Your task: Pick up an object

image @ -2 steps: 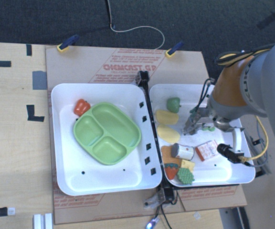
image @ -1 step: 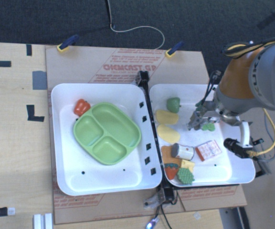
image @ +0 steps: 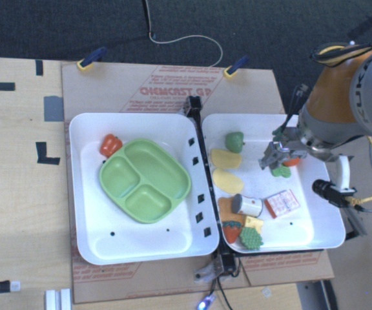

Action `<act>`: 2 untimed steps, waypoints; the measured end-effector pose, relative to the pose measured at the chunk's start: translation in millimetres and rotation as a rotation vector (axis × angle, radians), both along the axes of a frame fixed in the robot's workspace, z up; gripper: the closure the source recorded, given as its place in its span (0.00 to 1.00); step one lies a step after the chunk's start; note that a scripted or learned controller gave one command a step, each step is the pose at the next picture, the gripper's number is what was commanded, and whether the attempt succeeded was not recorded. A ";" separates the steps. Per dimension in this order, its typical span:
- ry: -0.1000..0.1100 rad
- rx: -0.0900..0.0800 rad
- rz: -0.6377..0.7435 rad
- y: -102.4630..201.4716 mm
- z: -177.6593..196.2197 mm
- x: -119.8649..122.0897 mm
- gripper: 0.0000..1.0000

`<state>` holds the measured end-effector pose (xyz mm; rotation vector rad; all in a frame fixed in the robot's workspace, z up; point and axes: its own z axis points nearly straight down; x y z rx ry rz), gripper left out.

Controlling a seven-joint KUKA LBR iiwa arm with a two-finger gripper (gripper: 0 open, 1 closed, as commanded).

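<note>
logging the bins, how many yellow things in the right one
3, maybe more hidden: one yellow piece near the divider under the green item, another just below it, and a small yellow wedge near the front.

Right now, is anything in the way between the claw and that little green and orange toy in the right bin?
Nothing visible is. The claw hangs directly over the small green and orange toy, partly covering it. The red-and-white packet lies apart, nearer the bin's front.
</note>
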<state>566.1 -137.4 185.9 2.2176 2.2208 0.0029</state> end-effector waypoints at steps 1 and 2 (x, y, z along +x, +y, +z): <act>0.000 0.000 0.000 0.4 40.7 1.1 1.00; 0.005 0.002 0.004 53.8 30.1 -3.5 1.00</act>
